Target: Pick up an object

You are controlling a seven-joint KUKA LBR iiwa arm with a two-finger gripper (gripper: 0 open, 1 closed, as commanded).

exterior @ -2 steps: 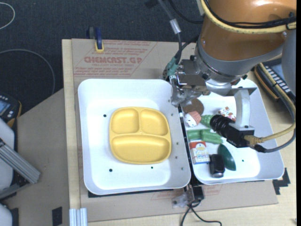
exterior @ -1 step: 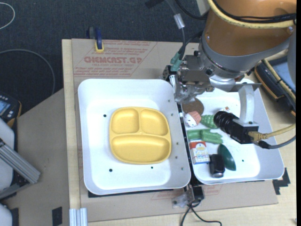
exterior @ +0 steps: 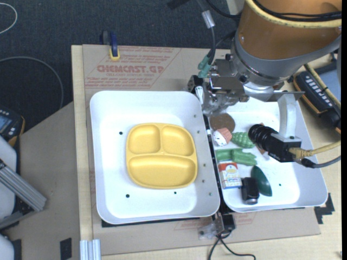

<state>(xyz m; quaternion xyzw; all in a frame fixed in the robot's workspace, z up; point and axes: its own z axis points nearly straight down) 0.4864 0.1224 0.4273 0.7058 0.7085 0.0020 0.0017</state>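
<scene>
My gripper (exterior: 216, 103) hangs over the back left corner of the right bin (exterior: 309, 191), close to the wall between the two bins. Right under it lies a brown round piece (exterior: 223, 122). In front of that sit a small white and red object (exterior: 220, 137), a light green piece (exterior: 242, 140) and a longer green piece (exterior: 238, 156). Nearer the front lie a small white carton with red print (exterior: 231, 175), a black block (exterior: 249, 190) and a dark green leaf-shaped piece (exterior: 262, 181). I see nothing between the fingers.
The left bin (exterior: 105, 145) holds a yellow divided plate (exterior: 161, 156). A black cylinder with a cable (exterior: 269, 141) sticks out from the arm over the right bin. The arm's big orange and grey body (exterior: 287, 31) covers the bin's back right.
</scene>
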